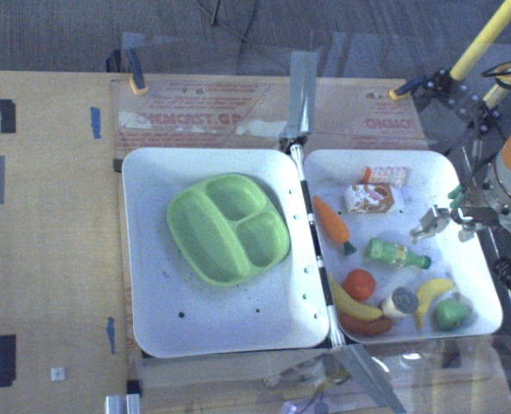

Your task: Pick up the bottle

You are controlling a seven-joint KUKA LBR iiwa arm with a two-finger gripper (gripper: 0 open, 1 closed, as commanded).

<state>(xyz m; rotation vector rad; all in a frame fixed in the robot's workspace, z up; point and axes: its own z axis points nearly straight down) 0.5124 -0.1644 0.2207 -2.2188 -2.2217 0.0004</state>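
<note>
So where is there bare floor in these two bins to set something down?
In the left bin, bare floor rings the green plate, widest along the near edge. The right bin is crowded: carton, carrot, bottle, and fruit piled at the near edge. Its one bare patch is the far-left corner above the carrot.

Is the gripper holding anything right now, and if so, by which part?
Nothing is held. The gripper hovers over the right bin, up and right of the green bottle, which lies on its side on the bin floor, untouched.

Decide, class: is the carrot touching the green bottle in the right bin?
Apart. The camera view shows bare white bin floor between the carrot and the green bottle.
</note>
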